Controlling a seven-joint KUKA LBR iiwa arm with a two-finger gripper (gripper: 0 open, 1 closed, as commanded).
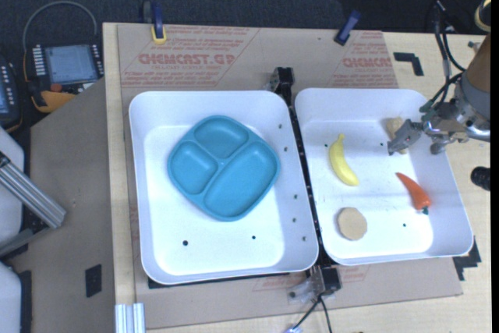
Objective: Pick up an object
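My pincer (407, 135) hovers at the far right of the right bin (374, 249); I cannot tell its state. Banana (341, 161), carrot (413, 191) and round cookie (352, 224) lie nearer. A blue plate (224, 167) fills the left bin (156, 246).

You see the claw (412, 135) over the upper right part of the right bin (448, 242), reaching in from the right edge, its grey fingers (403, 139) pointing toward the bin's middle. Just beside the fingers, on the far side, lies a small tan block (394, 125); whether they touch it you cannot tell. The yellow banana (341, 160) lies left of the claw, a little nearer you. The orange carrot (413, 192) lies below the claw, near the bin's right wall. The round tan cookie (352, 224) sits further down and left. Well to the claw's left, the left bin (148, 168) holds a blue divided plate (224, 168). Both bins rest on the counter (117, 90).
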